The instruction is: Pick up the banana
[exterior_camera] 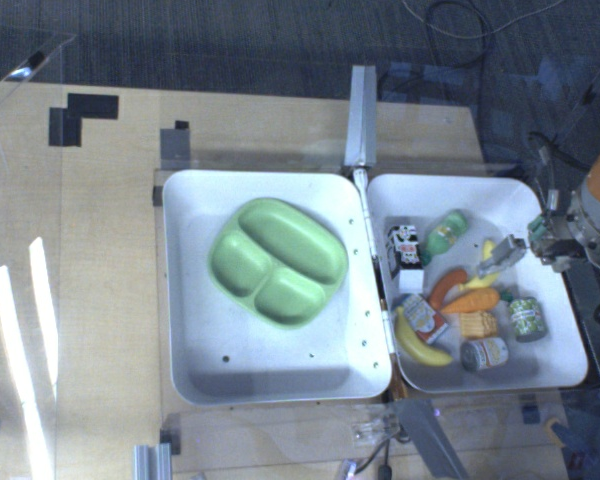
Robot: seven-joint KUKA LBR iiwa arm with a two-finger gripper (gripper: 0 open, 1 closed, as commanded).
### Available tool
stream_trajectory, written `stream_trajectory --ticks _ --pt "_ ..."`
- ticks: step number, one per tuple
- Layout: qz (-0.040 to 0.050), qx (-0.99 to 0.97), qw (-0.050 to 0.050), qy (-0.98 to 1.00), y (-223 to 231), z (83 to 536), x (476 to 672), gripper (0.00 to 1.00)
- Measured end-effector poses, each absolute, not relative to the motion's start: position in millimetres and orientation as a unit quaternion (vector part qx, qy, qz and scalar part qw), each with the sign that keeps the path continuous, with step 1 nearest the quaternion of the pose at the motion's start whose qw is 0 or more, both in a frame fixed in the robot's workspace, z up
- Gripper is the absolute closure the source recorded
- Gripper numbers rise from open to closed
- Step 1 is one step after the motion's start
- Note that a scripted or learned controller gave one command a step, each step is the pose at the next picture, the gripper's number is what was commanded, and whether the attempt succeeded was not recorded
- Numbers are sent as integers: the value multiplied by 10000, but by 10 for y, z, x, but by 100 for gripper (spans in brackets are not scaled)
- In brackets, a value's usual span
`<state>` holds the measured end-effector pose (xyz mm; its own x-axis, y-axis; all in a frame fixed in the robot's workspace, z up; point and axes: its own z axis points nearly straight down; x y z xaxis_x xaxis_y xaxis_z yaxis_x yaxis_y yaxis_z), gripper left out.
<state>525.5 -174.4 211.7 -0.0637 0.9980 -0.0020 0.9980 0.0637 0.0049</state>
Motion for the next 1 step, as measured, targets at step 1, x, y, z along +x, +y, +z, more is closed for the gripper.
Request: stream_trajectory --ticks 1 --pt "25 7000 29 7141 -1895 878 5930 0"
